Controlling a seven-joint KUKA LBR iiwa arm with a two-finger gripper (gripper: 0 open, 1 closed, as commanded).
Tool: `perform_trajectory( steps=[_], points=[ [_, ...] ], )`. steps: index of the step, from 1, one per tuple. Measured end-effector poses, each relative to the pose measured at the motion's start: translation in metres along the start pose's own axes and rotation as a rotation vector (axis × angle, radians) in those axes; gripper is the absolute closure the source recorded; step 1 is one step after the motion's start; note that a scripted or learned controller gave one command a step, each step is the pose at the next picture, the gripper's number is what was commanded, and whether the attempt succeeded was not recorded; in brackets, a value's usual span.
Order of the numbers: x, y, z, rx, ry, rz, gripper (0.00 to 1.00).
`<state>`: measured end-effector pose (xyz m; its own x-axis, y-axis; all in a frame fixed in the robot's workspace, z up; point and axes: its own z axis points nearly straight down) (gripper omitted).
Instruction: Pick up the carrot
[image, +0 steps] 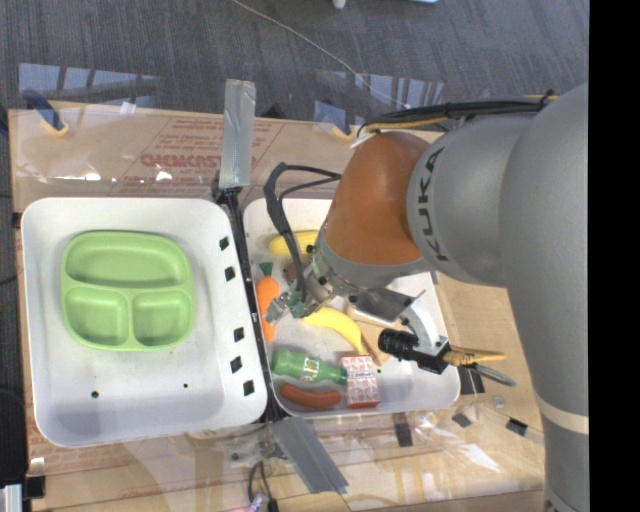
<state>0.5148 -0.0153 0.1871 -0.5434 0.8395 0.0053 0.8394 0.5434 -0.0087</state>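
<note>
The carrot (267, 297), orange, lies against the left wall of the right bin (440, 395). My gripper (288, 301) hangs low just to its right, its tip almost touching the carrot. The bulky wrist above covers most of the gripper. Nothing can be seen held in it.
The right bin also holds a yellow banana (335, 323), another yellow piece (290, 243) at the back, a green bottle (308, 368), a red sausage (310, 398) and a small red-and-white packet (359, 380). The left bin (60, 400) bears a green divided plate (127, 290).
</note>
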Motion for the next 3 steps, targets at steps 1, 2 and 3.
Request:
perform_trajectory(
  steps=[1,2,3],
  points=[
    [0.018,0.018,-0.001,0.000,-0.001,-0.418,1.00],
    [-0.007,0.080,-0.030,-0.005,-0.007,-0.646,1.00],
    [0.064,0.012,-0.001,0.000,-0.001,-0.943,1.00]
  ],
)
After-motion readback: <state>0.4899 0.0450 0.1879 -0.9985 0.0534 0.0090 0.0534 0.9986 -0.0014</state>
